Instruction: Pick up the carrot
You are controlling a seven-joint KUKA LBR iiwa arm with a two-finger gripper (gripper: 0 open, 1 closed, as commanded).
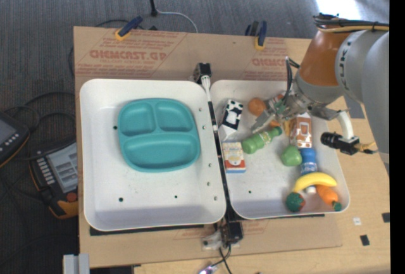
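The carrot [327, 195] is a short orange piece with a green tip. It lies in the front right corner of the right bin [253, 200], just under a yellow banana [314, 181]. My gripper [276, 112] hangs low over the back middle of that bin, well away from the carrot. It sits among an orange round fruit [256, 105], a green bottle [259, 140] and an orange-and-white box [302, 132]. A thin orange sliver shows right beside the gripper; what it is cannot be made out.
The right bin also holds a black-and-white carton [233, 113], a small red-and-white carton [234, 157], a green fruit [291, 155], a blue item [308, 157] and a dark green ball [294, 202]. A teal divided plate [158, 135] lies in the left bin [107, 203].
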